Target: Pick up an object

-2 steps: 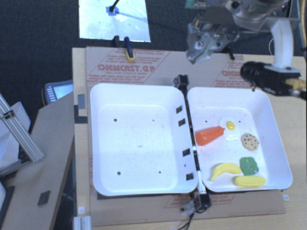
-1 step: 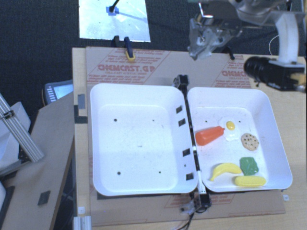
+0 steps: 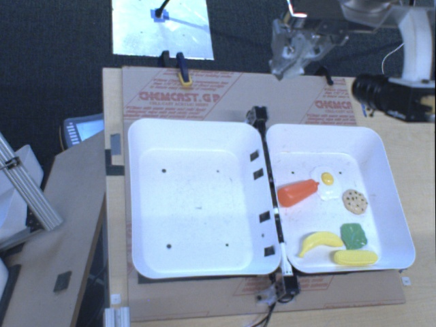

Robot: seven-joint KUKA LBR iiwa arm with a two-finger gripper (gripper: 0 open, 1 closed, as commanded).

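The metal gripper [image 3: 291,54] hangs at the upper right of the frame, above the bench's far edge; whether it is apart or together cannot be told. In the glossy right bin [image 3: 388,176], lower right, lie a tapered orange carrot [image 3: 297,193], a flat fried egg [image 3: 326,181], a speckled round cookie [image 3: 354,201], a curved yellow banana [image 3: 320,242], a lumpy green piece [image 3: 353,235] and a yellow corn cob [image 3: 355,257].

The fingers [image 3: 285,65] hang behind the right bin [image 3: 388,176], above the tabletop [image 3: 225,90]. In that bin, nearer the camera than the fingers, the carrot [image 3: 297,193] lies left of the fried egg [image 3: 327,180]; the cookie [image 3: 354,201] sits right of both. Further forward, the banana [image 3: 320,242] lies left of the pepper [image 3: 353,235] and corn cob [image 3: 355,257]. The left bin [image 3: 146,182] adjoins it.
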